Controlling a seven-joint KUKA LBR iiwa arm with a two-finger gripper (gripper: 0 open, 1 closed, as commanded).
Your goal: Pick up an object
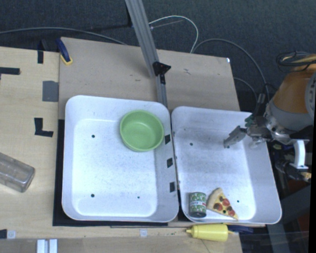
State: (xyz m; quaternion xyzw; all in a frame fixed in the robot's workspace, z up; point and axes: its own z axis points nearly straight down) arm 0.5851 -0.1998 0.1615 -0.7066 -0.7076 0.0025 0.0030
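Candidate objects, four in view. Green bowl point(142, 130): round, smooth plastic, matte, upright, in left bin point(77, 161) at upper right corner, touching or almost touching the divider wall. Can point(198, 203): small cylinder, green label, dull metal top, upright, in right bin point(261, 181) at near edge. Pizza slice point(222, 202): flat toy wedge, tan crust, red and yellow toppings, just beside can on its right, looks like touching. Mustard bottle point(209, 232): yellow, glossy plastic, lying on its side outside the bins, just below right bin's front rim, nozzle pointing left.

Bins: shallow white trays, rounded corners, speckled grey floors, small dark holes near corners.

Gripper point(234, 138): over right bin, upper right part, well apart from can and slice. Grey metal, pointing left and down. Nothing between fingers. Open or closed: cannot tell from this angle, tip too small and blurred.

Arm point(294, 99): grey, orange band, coming in at right edge.

Bench point(97, 72): pale wood, black tape marks on left. Clear ribbed plastic container point(8, 169) lying on its side at far left.
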